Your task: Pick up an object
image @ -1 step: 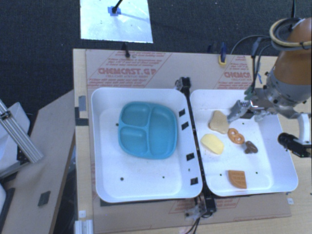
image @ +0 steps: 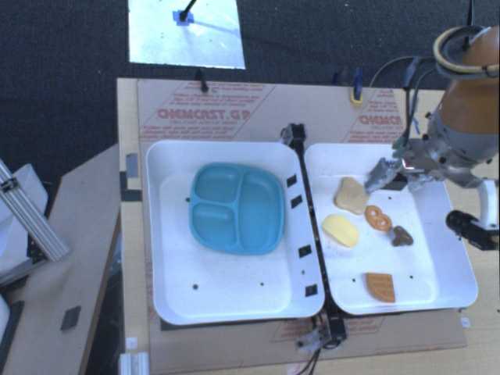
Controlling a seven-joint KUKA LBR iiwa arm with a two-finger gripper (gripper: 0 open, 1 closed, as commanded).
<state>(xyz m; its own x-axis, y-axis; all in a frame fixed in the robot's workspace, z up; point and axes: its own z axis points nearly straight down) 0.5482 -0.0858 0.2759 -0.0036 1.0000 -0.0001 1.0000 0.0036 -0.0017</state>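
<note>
Objects for the pick sit in the right bin point(image: 445, 287): pale tan piece point(image: 351, 196) near the bin's far-left part, yellow wedge point(image: 341, 230) just in front of it toward the divider, orange pretzel point(image: 378, 218) just beside both, small brown lump point(image: 401, 237) just right of the pretzel, orange waffle square point(image: 381, 287) alone near the near edge. Left bin point(image: 168, 287) carries a blue sectioned plate point(image: 237, 208), not in reach of the present pose.

Gripper point(image: 384, 174) hangs at the right bin's far side, just beside the tan piece's far edge. Cannot tell whether open or clenched from this angle; nothing seen held.

Risks, as judgement:
- Tan piece, wedge and pretzel crowded together; likely to nudge a neighbour or pinch two at once on descent.
- Tan piece and waffle look flat and low; may slide out or get pushed along the bin floor instead of lifted.
- Pretzel thin with holes; may close on air.
- Brown lump small; easy to miss.
- Target near the far wall and divider; possible contact with the bin rim.

Safest bet probably the wedge: thicker, smooth, rounded, bright against white.
</note>
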